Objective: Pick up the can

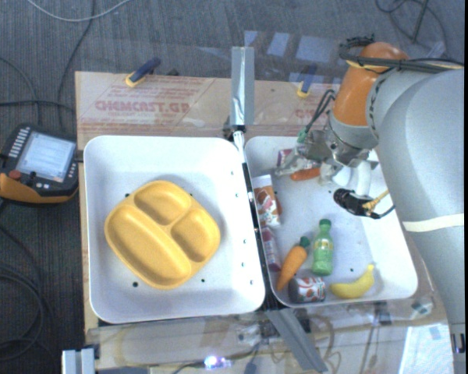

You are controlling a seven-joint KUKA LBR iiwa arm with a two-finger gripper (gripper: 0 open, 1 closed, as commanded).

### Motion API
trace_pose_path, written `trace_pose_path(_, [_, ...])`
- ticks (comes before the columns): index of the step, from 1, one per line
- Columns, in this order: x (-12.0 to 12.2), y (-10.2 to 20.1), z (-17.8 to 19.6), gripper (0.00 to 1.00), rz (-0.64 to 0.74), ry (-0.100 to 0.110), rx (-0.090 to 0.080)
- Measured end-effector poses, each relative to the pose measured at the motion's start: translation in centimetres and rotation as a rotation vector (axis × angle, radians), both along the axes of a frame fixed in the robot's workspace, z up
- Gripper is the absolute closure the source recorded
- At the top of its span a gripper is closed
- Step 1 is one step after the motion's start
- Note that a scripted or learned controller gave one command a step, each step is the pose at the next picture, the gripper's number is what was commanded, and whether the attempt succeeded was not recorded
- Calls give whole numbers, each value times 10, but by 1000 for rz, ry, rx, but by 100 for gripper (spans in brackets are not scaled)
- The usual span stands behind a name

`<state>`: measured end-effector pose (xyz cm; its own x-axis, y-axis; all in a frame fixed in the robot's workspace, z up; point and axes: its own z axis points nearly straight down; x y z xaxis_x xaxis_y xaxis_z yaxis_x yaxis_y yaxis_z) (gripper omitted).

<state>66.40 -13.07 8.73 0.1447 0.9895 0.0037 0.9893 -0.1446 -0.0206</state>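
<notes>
The can (pixel 306 288), dark red with a pale label, lies on its side at the front of the right bin (pixel 390 244), between a carrot (pixel 292 264) and a banana (pixel 352 284). My gripper (pixel 310 156) is low over the far end of the same bin, well away from the can. It hangs beside a crumpled silver and red packet (pixel 286 159) and a small orange item (pixel 305 174). The wrist hides the fingers.
A green bottle (pixel 322 247) stands just behind the can. A red snack pack (pixel 266 202) and a thin wrapper (pixel 271 248) lie along the right bin's left wall. The left bin (pixel 109 158) holds a yellow divided tray (pixel 163 232).
</notes>
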Motion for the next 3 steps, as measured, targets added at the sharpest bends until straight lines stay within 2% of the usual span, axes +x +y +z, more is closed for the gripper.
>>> trace_pose_path(1, [-93,16,2,0,145,-27,-8])
trace_pose_path(2, [-30,13,2,0,106,-31,-11])
trace_pose_path(3, [-48,20,2,0,-184,-31,-11])
